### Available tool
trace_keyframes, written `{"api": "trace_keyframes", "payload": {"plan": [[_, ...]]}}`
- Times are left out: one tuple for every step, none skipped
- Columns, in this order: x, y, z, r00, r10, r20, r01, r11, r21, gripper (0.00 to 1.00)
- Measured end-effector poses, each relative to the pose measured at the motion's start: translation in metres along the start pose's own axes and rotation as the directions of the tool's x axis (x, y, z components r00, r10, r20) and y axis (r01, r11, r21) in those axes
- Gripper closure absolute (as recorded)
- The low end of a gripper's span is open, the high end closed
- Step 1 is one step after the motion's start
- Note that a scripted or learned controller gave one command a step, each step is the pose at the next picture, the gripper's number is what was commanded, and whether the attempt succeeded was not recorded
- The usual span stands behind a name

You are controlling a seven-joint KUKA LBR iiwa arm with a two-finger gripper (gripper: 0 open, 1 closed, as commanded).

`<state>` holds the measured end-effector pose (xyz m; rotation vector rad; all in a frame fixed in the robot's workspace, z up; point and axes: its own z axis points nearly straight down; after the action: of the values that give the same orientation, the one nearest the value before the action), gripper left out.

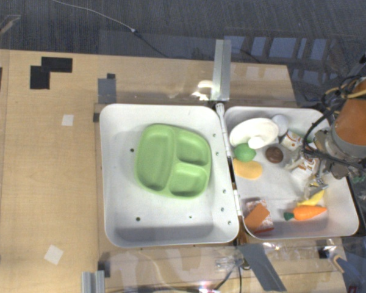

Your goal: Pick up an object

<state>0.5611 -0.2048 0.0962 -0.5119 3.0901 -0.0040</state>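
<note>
The left bin (116,224) bears a green divided plate (172,160). Right of that plate, the right bin (351,221) crowds small toys. The gripper (317,182), farther right still, hovers just above a yellow piece (316,197) and toy carrot (307,213); its opening cannot be told. Packed neighbours could deflect the fingers, so a grab may slip.

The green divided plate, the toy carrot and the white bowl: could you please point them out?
green divided plate (172,159), camera view, centre ridge.
toy carrot (309,212), camera view, orange body.
white bowl (255,130), camera view, inner surface.
</note>
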Motion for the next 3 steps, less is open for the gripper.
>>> {"api": "trace_keyframes", "payload": {"plan": [[-0.066,0.044,0.006,0.99,-0.143,0.007,0.143,0.99,0.003,0.0],[-0.03,0.005,0.006,1.0,0.008,0.006,-0.008,1.0,0.003,0.0],[0.002,0.001,0.006,1.0,-0.003,0.006,0.003,1.0,0.003,0.0]]}}
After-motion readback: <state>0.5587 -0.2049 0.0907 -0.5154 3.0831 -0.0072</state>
